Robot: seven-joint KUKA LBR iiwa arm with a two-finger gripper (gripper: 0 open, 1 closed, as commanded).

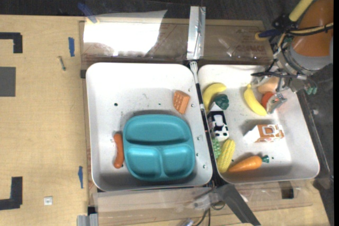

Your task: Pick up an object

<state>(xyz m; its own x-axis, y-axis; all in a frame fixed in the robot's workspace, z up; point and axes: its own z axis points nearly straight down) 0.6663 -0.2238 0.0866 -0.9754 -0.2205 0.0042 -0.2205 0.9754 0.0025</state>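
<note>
We see the gripper low in the right white bin, beside a yellow plastic banana. Its grasp we cannot tell.

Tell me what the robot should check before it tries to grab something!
1. Things to pick in the right bin: ok, a carrot, corn and a banana lie there.
2. Gripper over that bin: ok, it sits near the banana.
3. Fingers open: cannot tell.
4. Anything held: cannot tell.
5. Room around the carrot: ok, though the corn lies close beside it.
</note>
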